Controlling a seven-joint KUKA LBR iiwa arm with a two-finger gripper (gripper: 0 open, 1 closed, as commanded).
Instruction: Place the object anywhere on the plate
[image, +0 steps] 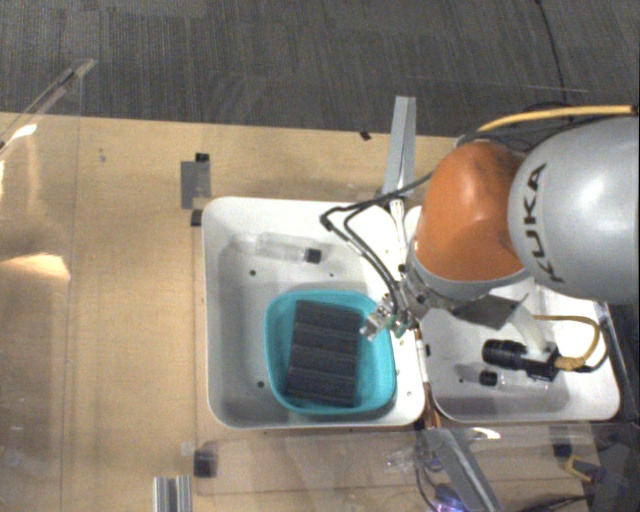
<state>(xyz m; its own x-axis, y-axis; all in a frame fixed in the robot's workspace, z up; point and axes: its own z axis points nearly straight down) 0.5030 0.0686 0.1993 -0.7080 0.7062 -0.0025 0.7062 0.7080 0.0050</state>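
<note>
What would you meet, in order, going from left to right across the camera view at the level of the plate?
The left white bin at its wall → dark ribbed block, lying on the teal plate → gripper → right white bin.

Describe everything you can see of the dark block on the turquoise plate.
The dark block is a flat, dark grey rectangle with about four ribs across it, matte, perhaps rubber or foam. It lies flat inside the turquoise plate, slightly turned, in the left bin. The claw hangs close by its upper right corner, seemingly apart.
</note>
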